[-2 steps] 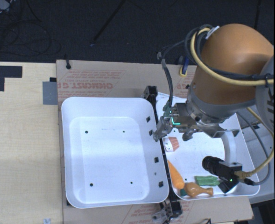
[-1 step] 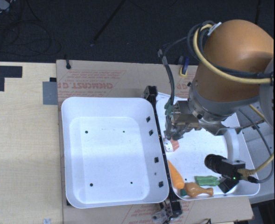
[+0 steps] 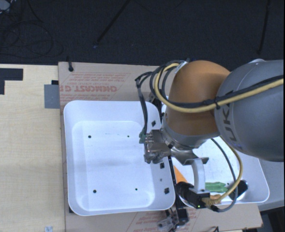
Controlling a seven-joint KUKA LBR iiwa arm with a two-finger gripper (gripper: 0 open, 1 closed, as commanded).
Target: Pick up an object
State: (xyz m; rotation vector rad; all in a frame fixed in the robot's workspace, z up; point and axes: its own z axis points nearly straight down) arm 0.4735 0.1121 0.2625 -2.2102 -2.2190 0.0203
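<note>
Looming closest to the lens, the arm (image 3: 229,110) fills the 3 o'clock side of the camera view, its grey casing topped by the orange band (image 3: 195,98), with yellow and black cables (image 3: 181,108) looped round the wrist. Below the band, the gripper (image 3: 157,151) hangs at about the centre of the view, over the seam where the 2 white bins meet; its dark metal body is seen from above and the wrist covers most of it, so I cannot tell how wide it stands or whether anything sits in it. Outward from there toward 9 o'clock lies the left bin (image 3: 72,153), its pale floor marked by 4 small dark dots near the corners. Toward 4 o'clock lies the right bin (image 3: 258,187), largely covered by the arm; in its visible part, an orange object (image 3: 180,174) lies just beside the dividing walls, and a green object (image 3: 215,186) lies a little farther toward 4 o'clock, near a looping yellow cable. Neither piece touches the gripper so far as can be seen. Both bins rest on a brown cardboard sheet (image 3: 98,83) with red printing, which extends toward 12 o'clock. At 9 o'clock the light wooden bench (image 3: 21,153) carries black and grey patches (image 3: 50,95) near its far edge.
</note>
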